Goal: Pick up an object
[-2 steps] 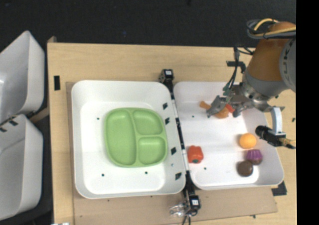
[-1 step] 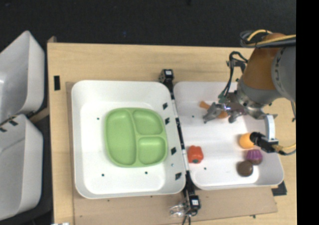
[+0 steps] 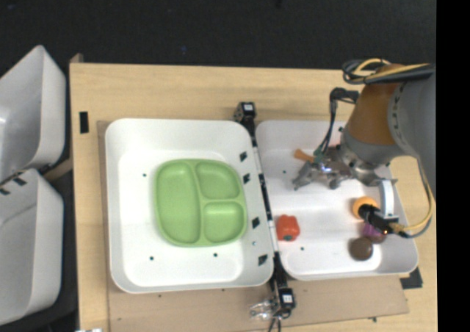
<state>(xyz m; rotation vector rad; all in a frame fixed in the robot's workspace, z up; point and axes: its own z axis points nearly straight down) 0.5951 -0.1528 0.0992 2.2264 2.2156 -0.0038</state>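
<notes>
Objects for picking: several small things lie in the right bin (image 3: 294,264). A red-orange block (image 3: 287,228) sits near that bin's left wall, toward the front. A brown rounded lump (image 3: 360,249) lies near the front right corner. Just above it is a small purple piece (image 3: 374,231), and above that a yellow-orange piece (image 3: 361,208), both partly hidden by black and white hardware on the arm. A thin orange stick (image 3: 304,155) lies in the rear part of the bin, just left of the gripper.

Gripper: gripper (image 3: 317,175) is low over the middle of the right bin, its grey metal fingers (image 3: 303,178) splayed apart and pointing toward the left. Nothing is visible between them. Whether the tips touch the bin floor cannot be told.

Arm: grey arm (image 3: 413,114) with orange band (image 3: 371,114) comes in from the right, over the bin's rear right part. A yellow cable (image 3: 424,209) loops down its right side.

Left bin: left bin (image 3: 132,264) holds a green divided plate (image 3: 198,201) with three compartments, lying flat near its centre.

Surroundings: both bins sit side by side, touching, on a light wooden bench (image 3: 176,92). Black clips (image 3: 245,111) sit at the seam between them, at rear and front. White moulded shapes (image 3: 26,176) stand off the bench's left edge.
</notes>
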